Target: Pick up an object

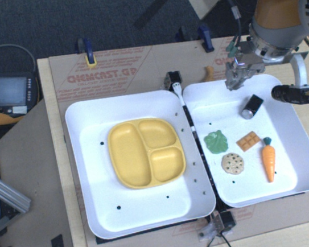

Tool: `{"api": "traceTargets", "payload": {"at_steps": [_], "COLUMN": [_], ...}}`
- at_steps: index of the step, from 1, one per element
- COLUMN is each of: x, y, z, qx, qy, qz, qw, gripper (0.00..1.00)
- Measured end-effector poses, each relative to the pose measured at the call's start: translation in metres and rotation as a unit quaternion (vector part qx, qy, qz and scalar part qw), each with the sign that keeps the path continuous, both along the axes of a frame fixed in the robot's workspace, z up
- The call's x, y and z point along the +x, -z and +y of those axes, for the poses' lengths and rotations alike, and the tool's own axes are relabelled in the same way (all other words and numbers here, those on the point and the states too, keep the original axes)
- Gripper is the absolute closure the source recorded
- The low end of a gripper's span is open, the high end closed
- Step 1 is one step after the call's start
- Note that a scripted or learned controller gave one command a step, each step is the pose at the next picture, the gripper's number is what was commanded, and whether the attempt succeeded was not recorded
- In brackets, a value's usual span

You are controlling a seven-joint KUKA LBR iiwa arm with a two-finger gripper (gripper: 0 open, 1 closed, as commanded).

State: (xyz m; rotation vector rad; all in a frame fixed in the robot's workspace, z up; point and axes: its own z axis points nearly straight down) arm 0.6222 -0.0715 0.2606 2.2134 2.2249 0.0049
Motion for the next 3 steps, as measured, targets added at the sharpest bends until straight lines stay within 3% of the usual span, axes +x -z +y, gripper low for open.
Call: {"api": "traceTargets", "payload": {"at_steps": [1, 3], "x": [0.005, 0.014], "y": [0.014, 0.024], "z": [0.045, 0.149], "qx": [0.0006, 0.0006], "qy": [0.0, 0.0], "qz": [0.004, 0.001], "qw": [1.0, 1.0], "gripper": [1.0, 1.0]}}
